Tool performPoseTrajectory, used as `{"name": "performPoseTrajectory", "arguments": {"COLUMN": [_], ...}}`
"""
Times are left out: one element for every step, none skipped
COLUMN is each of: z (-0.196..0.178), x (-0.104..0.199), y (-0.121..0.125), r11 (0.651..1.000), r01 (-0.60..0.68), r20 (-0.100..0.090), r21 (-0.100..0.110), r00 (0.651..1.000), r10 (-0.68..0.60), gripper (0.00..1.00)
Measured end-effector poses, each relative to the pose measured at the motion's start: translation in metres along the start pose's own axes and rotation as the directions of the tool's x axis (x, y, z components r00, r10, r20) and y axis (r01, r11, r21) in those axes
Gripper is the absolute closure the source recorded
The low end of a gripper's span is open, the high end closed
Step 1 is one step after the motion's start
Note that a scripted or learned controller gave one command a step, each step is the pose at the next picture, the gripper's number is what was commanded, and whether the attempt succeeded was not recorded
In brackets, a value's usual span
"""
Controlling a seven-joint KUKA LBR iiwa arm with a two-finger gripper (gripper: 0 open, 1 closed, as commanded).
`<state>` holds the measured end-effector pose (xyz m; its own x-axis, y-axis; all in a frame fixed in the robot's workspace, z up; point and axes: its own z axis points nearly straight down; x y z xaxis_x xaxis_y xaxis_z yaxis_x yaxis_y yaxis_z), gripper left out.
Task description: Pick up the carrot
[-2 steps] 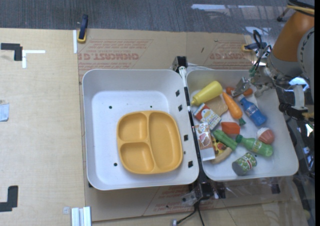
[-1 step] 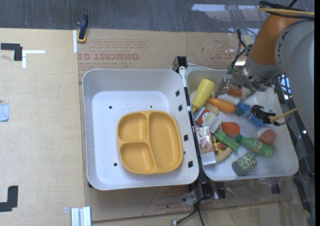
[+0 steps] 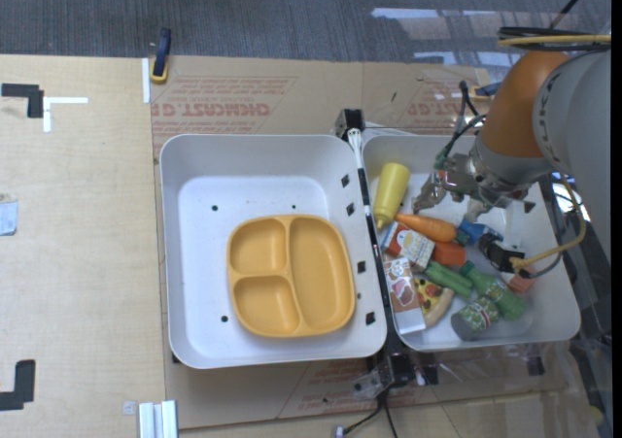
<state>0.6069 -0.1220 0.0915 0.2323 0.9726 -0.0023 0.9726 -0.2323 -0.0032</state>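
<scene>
The carrot (image 3: 428, 226) is orange with a small green tip. It lies flat in the right bin (image 3: 554, 315), near that bin's left side and just below the yellow bottle (image 3: 391, 190). My gripper (image 3: 455, 196) hangs over the right bin, just above and to the right of the carrot. Its fingers (image 3: 426, 198) stand spread apart with nothing between them. The grey arm with its orange band (image 3: 515, 106) hides the back right part of the bin.
Around the carrot lie a small printed box (image 3: 418, 247), a red piece (image 3: 449, 254), a blue piece (image 3: 473, 232), a green vegetable (image 3: 449, 277), a pizza slice (image 3: 433, 297) and a green can (image 3: 486, 311). The left bin (image 3: 194, 184) holds a yellow divided plate (image 3: 290, 275).
</scene>
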Motion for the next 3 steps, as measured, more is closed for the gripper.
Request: {"name": "performPoseTrajectory", "arguments": {"z": [-0.001,-0.001,-0.001], "x": [0.002,-0.008,-0.003], "y": [-0.051,-0.088,-0.128], "r11": [0.988,0.969,0.970], "r01": [-0.154,-0.247,-0.244], "r20": [-0.002,-0.003,-0.004], "r21": [-0.005,-0.012,-0.007], "r00": [0.988,0.969,0.970], "r10": [0.154,0.247,0.244], "gripper": [0.00,0.00,0.00]}}
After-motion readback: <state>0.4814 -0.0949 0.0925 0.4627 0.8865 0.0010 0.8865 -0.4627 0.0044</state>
